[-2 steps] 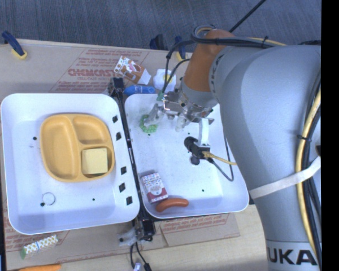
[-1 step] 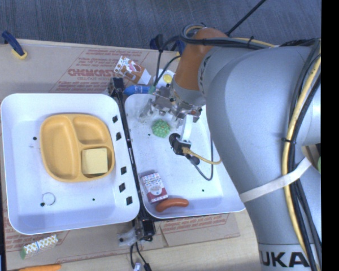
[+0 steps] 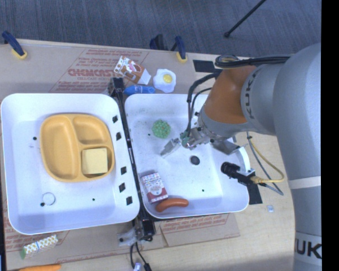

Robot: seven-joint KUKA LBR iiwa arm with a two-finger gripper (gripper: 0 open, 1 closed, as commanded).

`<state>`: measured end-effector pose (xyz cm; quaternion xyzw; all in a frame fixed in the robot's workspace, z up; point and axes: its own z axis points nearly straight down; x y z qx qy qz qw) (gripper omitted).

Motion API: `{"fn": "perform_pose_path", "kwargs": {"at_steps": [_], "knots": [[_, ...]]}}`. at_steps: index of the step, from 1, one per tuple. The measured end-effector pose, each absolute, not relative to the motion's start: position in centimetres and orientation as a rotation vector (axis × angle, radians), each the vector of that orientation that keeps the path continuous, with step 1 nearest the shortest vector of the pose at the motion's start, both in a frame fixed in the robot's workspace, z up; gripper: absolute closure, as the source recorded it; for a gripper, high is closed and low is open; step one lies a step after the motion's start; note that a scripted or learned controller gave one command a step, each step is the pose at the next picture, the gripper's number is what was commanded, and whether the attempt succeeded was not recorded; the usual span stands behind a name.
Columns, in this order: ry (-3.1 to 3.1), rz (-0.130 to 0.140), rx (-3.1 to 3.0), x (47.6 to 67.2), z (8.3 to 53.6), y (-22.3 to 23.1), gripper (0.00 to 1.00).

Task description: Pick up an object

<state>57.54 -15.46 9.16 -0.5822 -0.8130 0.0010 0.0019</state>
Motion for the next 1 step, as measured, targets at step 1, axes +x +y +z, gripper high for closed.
{"fn": "perform_pose_path", "kwargs": {"at_steps": [1], "knots": [[-2.586, 0.001, -1.782, 62.97, 9.2, -10.3, 0.0]]}}
